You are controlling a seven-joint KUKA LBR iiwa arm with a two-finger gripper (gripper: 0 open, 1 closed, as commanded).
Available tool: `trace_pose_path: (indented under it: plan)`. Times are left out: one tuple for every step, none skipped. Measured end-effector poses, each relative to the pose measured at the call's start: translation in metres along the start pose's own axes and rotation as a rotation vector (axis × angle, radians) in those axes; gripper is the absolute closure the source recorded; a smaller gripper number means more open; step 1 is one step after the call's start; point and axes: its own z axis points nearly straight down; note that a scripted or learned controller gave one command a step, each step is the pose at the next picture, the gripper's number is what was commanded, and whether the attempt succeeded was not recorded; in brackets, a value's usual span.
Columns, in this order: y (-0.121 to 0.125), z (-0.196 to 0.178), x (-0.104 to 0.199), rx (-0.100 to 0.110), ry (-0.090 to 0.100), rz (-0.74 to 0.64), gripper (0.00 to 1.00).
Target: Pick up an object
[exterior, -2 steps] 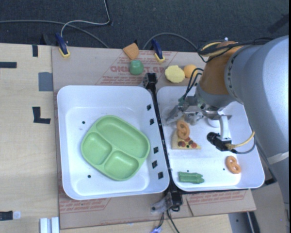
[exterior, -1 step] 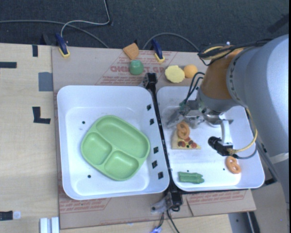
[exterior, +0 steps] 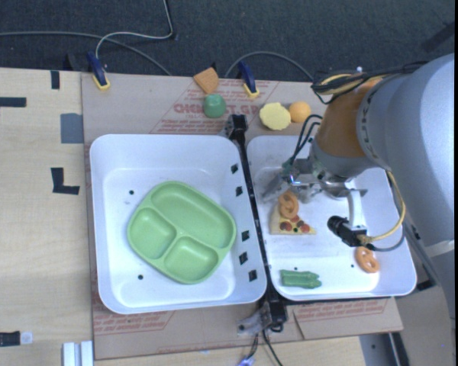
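My gripper (exterior: 291, 191) hangs low over the left half of the right bin (exterior: 393, 284), its fingers open. Just below it lies a small orange pretzel-shaped toy (exterior: 288, 203), touching the top of a toy pizza slice (exterior: 293, 225). Nothing is held between the fingers. A green bean-like toy (exterior: 300, 279) lies near the bin's front wall. An orange ring (exterior: 366, 261) rests at the front right, beside a black part of the arm's cabling (exterior: 343, 229).
The left bin (exterior: 107, 158) holds a green divided plate (exterior: 182, 232). Behind the bins, on the cardboard, sit an orange wedge (exterior: 207, 79), a green ball (exterior: 214, 106), a yellow lump (exterior: 275, 116) and an orange ball (exterior: 299, 112). The arm's bulk covers the right bin's back right.
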Motion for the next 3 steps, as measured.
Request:
trace_pose_path:
  plan:
    - [-0.004, 0.000, -0.001, 0.000, 0.001, -0.001, 0.00]
    - [-0.017, 0.000, -0.004, 0.000, 0.000, 0.000, 0.00]
    - [0.011, 0.000, -0.011, 0.003, 0.002, -0.001, 0.00]
